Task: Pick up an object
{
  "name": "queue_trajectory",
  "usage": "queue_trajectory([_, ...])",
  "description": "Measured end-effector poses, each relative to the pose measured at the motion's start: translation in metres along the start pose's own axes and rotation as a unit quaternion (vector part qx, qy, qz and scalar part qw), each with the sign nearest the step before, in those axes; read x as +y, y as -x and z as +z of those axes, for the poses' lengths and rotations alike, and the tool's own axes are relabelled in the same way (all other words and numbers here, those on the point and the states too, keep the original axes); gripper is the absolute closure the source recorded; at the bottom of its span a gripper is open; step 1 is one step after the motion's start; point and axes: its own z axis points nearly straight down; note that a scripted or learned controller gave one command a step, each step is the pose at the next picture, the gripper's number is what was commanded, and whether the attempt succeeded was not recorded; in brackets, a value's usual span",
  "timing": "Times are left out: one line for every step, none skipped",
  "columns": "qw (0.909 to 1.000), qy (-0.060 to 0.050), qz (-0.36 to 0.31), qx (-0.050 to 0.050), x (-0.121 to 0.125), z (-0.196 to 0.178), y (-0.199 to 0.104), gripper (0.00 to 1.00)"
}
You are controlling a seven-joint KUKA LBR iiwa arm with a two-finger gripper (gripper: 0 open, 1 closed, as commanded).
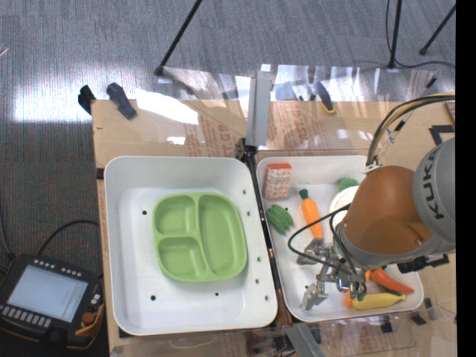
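"KUK" in black letters on the grey arm (pixel 446 192)

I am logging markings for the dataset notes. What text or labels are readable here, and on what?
"KU", cut off by the frame edge: dark letters on the grey robot arm.
Print on the small orange and white carton: too small to read.
Red print under the bench's clear sheet: blurred, unreadable.

Green divided tray (pixel 199 236) looks smooth matt plastic, sitting in a glossy white plastic bin (pixel 123 199). At three o'clock, the gripper (pixel 325 277) shows bare shiny metal. The orange carrot (pixel 311 213) looks like smooth plastic; bench (pixel 149 136) is raw wood.
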Motion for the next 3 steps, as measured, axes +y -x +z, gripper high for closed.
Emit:
queue_trajectory([0.9998, -0.002, -0.018, -0.001, -0.071, -0.001, 0.014, 0.00])
queue_trajectory([0.9995, 0.000, -0.032, -0.002, -0.007, -0.001, 0.054, 0.00])
queue_trajectory([1.0000, 0.000, 0.000, -0.004, 0.028, -0.002, 0.146, 0.00])
